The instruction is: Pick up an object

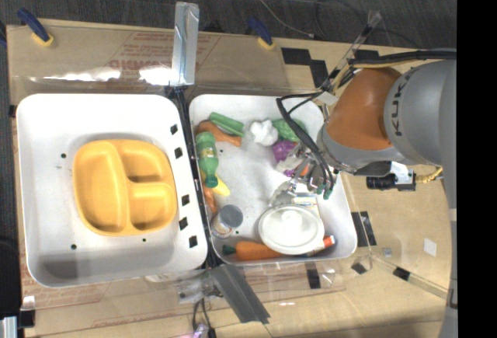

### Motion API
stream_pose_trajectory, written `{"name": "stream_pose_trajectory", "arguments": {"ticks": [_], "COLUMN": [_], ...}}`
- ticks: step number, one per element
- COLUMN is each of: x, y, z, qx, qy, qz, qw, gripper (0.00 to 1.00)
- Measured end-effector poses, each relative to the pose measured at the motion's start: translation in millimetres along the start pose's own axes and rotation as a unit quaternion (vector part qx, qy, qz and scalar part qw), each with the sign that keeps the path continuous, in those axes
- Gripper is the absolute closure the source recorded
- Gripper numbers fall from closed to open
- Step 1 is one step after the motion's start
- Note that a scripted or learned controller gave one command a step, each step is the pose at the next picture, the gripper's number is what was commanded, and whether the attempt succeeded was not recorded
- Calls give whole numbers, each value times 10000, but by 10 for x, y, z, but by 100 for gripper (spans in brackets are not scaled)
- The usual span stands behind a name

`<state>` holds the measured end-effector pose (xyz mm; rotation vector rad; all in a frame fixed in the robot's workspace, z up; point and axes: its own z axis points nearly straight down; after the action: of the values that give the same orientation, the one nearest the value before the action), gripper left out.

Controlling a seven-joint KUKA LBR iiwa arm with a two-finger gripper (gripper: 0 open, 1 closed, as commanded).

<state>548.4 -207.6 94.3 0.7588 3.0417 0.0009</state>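
the tool (304, 187) is down in the right bin (338, 214), just above the white lid (290, 228), seemingly mid-reach; whether it grips anything i cannot tell, so next comes a confirmed closure, then lift.

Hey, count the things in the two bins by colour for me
Yellow: 2, divided tray, small piece
Green: 3, bottle, two pieces
Orange: 2, carrots
White: 2, round lid, crumpled piece
Purple: 1
Total: 10

A grey arm (423, 107) with an orange band (363, 111), black cables (299, 107) and dark lettering.
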Motion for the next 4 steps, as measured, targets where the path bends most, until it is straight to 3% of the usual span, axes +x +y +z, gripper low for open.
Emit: {"name": "stream_pose_trajectory", "arguments": {"ticks": [1, 2, 3, 4], "x": [217, 208, 741, 740], "y": [344, 357, 153, 152], "z": [29, -76, 25, 25], "qx": [14, 13, 14, 14], "qy": [48, 40, 39, 37], "qz": [913, 875, 1095, 1094], "qw": [9958, 9962, 9940, 9940], "gripper": [0, 100, 100, 0]}}
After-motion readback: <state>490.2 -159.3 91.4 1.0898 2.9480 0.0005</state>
